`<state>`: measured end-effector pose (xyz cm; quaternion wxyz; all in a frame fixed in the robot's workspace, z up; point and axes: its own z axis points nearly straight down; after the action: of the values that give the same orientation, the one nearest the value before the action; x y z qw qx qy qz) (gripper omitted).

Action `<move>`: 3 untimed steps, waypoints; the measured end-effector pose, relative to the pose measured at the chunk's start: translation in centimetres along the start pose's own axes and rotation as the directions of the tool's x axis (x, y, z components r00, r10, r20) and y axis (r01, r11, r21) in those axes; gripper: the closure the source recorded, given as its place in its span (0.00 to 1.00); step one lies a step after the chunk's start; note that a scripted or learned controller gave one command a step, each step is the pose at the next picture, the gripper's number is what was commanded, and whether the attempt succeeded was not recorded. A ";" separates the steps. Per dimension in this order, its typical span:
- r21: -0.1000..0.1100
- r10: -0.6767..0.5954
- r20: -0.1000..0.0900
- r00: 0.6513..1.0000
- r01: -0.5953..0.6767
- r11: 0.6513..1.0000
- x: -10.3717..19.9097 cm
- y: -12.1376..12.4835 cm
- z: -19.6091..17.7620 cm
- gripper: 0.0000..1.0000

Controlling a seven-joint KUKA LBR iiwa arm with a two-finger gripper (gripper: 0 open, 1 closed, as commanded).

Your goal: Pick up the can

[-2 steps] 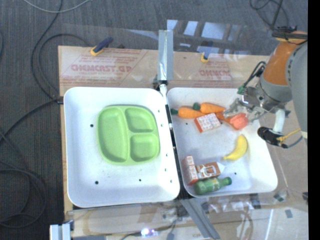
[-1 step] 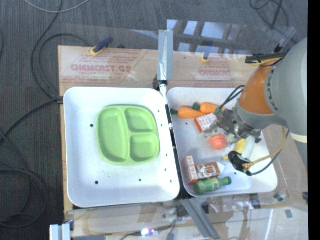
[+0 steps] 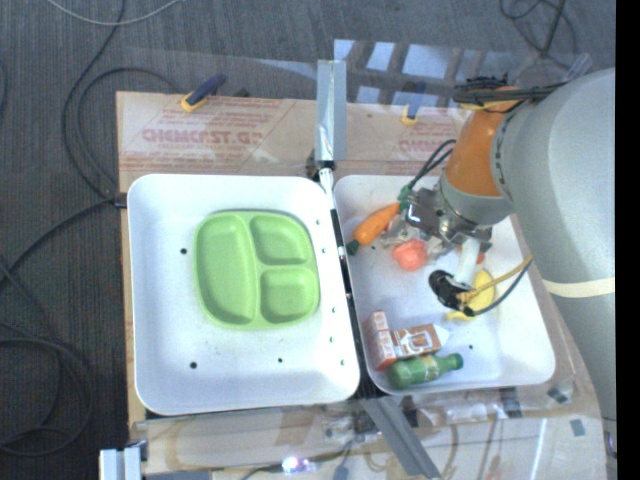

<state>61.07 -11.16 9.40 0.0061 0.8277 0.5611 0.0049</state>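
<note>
Grey arm (image 3: 570, 178) is reaching into the right bin (image 3: 520, 363), its jaws (image 3: 425, 230) hanging low over the bin's far half; whether they are wide or narrow I cannot tell. An orange carrot (image 3: 373, 225) is lying just left of the jaws. A red-orange piece (image 3: 409, 256) is sitting just below them. Nearer the front, a box (image 3: 400, 341) and a green bottle (image 3: 425, 369) are lying. No can is recognisable. 1 green tray (image 3: 258, 268) is resting in the left bin (image 3: 160, 368).

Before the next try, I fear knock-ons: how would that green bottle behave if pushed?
The green bottle lies on its side by the right bin's front wall, so it would probably roll rather than tip. Its glossy surface suggests it may slip. The carton lies close beside it and might get pushed along.
</note>
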 end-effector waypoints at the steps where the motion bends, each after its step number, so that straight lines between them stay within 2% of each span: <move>1: 0.012 -0.105 0.009 0.994 0.105 0.994 1.7 2.1 0.1 1.00; 2: 0.016 -0.126 0.004 0.992 0.125 0.992 -2.7 7.4 -7.5 1.00; 3: -0.001 0.078 -0.001 0.997 -0.078 0.997 -6.4 3.0 -0.7 1.00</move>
<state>61.49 -18.26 10.19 0.0061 0.8490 0.5284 0.0056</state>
